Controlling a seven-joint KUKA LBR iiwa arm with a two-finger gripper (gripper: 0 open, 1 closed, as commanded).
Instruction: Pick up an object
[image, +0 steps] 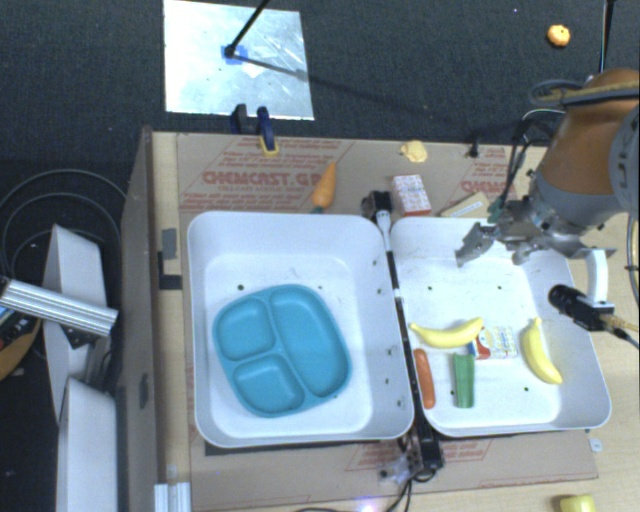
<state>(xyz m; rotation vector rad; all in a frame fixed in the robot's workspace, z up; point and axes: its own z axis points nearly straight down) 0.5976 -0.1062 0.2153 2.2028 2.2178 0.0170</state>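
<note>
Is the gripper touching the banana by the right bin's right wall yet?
Apart. The camera view shows the gripper near the bin's top edge, bare white floor separating it from the banana.

Bright, even overhead light; white bins (300, 240) near blown out, little surface detail. Strong glare patch on foil sheet (240, 60) at top. Soft short shadows under blue tray (283, 348) and bananas (447, 333) (light from above). Dark floor at left and top underexposed. Overall focus slightly soft; arm (590, 150) at right blurred.
</note>
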